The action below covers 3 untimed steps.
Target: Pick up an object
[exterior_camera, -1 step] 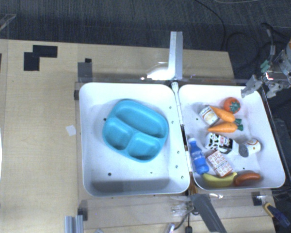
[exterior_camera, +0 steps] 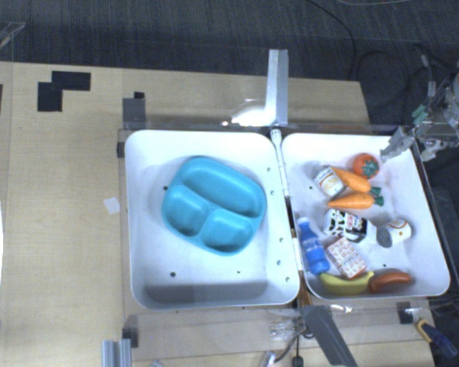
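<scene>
Claw (exterior_camera: 392, 145) at right bin (exterior_camera: 436, 228) far corner, opening unclear; smooth blue divided plate (exterior_camera: 213, 203) in left bin (exterior_camera: 141, 228).

Arm (exterior_camera: 455, 105) showing grey metal body, orange band glowing near top right. Thin cables running along wrist, teal fitting showing beside them. Pincer (exterior_camera: 392, 145) showing pale grey, slim, tapering.

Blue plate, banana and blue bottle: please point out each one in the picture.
blue plate (exterior_camera: 214, 205): camera view, on the ridge between its compartments.
banana (exterior_camera: 344, 283): camera view, on the middle of its curved yellow body.
blue bottle (exterior_camera: 312, 251): camera view, on the middle of its body.
</scene>
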{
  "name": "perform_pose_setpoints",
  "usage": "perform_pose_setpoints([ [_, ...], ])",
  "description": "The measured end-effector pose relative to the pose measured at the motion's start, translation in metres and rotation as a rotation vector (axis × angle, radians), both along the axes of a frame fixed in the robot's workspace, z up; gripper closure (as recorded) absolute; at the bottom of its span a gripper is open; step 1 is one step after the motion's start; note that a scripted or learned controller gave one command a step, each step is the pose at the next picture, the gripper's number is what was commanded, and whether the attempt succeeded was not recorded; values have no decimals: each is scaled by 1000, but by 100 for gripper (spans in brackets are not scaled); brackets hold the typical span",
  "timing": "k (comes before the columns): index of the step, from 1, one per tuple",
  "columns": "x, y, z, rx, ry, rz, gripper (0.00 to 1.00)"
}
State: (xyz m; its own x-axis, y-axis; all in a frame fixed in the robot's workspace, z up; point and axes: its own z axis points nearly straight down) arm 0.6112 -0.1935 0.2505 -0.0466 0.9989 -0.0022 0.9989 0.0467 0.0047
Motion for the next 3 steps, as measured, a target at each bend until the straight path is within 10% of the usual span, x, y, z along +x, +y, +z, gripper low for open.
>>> perform_pose_setpoints([
  [1, 11, -11, -158, 1, -1, -35, 0],
  [2, 9, -11, -149, 1, 7, -31, 100],
  [3, 21, 27, -44, 1, -3, -84, 100],
])
